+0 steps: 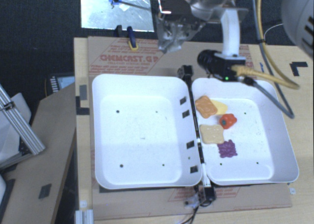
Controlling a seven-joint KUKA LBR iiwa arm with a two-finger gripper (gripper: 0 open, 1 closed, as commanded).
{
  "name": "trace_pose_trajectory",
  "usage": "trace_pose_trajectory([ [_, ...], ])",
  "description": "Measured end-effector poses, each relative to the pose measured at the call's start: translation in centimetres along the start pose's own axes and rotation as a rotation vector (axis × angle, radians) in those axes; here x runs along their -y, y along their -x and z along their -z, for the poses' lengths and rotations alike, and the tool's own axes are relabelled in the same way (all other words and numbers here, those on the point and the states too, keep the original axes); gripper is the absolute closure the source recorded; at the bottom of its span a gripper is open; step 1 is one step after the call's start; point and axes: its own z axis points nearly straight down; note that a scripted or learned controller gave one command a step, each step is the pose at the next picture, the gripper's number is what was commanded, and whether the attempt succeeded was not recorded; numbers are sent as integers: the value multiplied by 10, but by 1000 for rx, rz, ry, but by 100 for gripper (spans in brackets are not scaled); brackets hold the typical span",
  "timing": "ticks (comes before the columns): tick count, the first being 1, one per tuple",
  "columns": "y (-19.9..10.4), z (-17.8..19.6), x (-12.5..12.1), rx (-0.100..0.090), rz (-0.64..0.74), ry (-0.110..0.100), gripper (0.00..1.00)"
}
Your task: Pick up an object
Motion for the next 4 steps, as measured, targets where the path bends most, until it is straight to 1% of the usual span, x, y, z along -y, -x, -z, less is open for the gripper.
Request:
trace_pose_trajectory([
  [4, -1, 45, -1, -6, 18, 7, 100],
])
